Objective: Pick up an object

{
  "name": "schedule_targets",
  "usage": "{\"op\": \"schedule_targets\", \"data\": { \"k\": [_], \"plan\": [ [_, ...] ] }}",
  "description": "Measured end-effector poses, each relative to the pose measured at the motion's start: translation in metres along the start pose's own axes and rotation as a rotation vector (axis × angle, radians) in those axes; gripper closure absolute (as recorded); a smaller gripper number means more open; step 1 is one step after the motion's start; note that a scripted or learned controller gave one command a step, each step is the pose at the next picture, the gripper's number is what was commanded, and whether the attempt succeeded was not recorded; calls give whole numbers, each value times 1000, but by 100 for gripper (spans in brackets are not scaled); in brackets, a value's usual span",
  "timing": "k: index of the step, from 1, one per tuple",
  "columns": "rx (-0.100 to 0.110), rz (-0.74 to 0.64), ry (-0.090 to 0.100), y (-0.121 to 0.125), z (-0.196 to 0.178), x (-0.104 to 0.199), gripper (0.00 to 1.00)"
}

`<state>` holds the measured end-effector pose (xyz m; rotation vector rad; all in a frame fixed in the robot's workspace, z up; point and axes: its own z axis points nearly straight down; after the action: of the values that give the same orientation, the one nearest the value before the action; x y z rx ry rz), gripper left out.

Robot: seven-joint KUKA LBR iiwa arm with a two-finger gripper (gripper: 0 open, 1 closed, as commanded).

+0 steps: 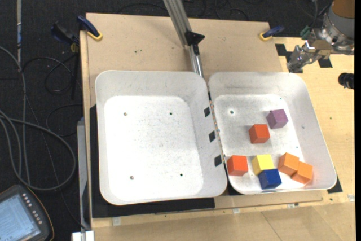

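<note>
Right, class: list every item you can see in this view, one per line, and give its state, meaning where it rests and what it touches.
Purple cube: in right bin, standing alone.
Red-orange cube: mid-bin, alone.
Orange cube: near left wall.
Yellow cube: touching blue cube.
Two orange blocks: touching each other.
Left bin: upright on bench.
Pincer: beyond the right bin's far corner, holding nothing visible.

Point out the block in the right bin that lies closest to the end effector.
The purple block. It sits highest in the right bin, toward the end effector, above the orange-red block; the others cluster along the near edge.
</note>
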<state>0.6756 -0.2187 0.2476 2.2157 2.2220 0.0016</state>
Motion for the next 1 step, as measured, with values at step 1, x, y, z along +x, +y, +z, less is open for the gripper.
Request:
{"op": "schedule_targets", "data": {
  "k": [1],
  "plan": [
    [5,-4,3,-27,8,54,100]
  ]
}}
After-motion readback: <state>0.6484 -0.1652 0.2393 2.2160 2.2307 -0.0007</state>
